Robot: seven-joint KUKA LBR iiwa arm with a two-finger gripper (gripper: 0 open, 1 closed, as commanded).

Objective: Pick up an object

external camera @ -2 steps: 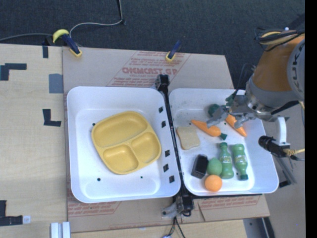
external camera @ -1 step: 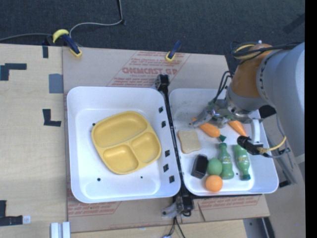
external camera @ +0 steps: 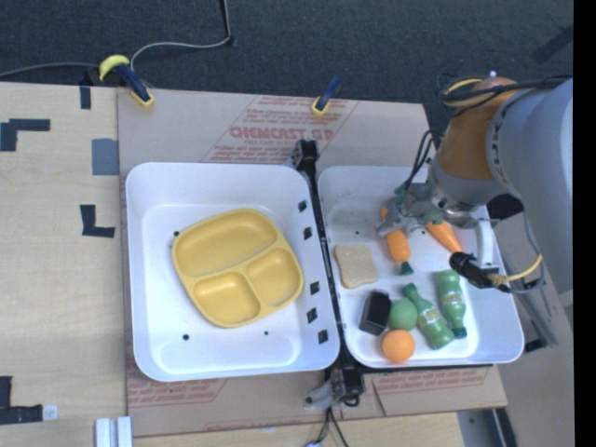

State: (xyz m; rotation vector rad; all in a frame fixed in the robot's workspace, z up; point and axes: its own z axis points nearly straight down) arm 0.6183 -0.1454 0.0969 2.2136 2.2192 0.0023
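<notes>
The right bin point(external camera: 507, 338) holds several toys. Among them are a small orange carrot point(external camera: 399, 247), a second carrot point(external camera: 445, 236), a tan toast slice point(external camera: 356, 264), a black block point(external camera: 375, 311), an orange ball point(external camera: 398, 345), a green ball point(external camera: 403, 315) and two green bottles point(external camera: 429, 319) point(external camera: 452, 301). My gripper point(external camera: 407, 215) hangs low over the bin's upper middle, just above the small carrot's top end and beside the second carrot. The wrist hides its tip.
A yellow three-part plate point(external camera: 237, 266) lies in the left bin point(external camera: 149, 250). A black divider clip line point(external camera: 315, 240) runs between the bins. Yellow clamps point(external camera: 126, 73) point(external camera: 326, 101) and a cable sit on the cardboard behind. The grey arm point(external camera: 521, 147) covers the right bin's far right corner.
</notes>
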